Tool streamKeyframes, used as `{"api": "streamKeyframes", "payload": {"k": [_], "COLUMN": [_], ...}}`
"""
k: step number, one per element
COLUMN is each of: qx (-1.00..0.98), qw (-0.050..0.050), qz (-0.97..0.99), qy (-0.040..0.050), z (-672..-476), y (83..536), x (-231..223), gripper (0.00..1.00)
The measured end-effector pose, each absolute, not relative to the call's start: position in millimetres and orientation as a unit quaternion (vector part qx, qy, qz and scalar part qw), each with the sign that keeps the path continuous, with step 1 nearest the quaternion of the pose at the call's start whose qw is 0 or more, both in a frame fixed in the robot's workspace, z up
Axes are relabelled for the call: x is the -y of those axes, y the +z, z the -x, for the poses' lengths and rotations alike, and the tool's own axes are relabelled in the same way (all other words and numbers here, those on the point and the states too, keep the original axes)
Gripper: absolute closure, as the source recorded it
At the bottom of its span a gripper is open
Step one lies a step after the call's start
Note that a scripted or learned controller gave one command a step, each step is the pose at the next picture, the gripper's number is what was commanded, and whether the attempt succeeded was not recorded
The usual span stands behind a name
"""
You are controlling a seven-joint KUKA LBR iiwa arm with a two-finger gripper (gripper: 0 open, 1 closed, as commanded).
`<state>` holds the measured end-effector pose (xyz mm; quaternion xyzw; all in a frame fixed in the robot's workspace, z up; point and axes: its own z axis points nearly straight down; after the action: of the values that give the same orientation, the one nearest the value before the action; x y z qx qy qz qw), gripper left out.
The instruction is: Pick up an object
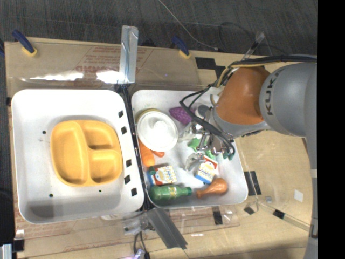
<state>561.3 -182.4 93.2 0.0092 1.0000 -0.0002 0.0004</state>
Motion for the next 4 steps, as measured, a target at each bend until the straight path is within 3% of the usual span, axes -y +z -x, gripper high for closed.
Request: {"api": "streamKeyframes", "payload": {"k": [4], "qx": [-1.0], "qw": [0.0], "qz": [-0.009], "qy": [-0.0002], "z": [-561.3], "y": [93.2], "x": [182.4], "gripper": [0.0]}}
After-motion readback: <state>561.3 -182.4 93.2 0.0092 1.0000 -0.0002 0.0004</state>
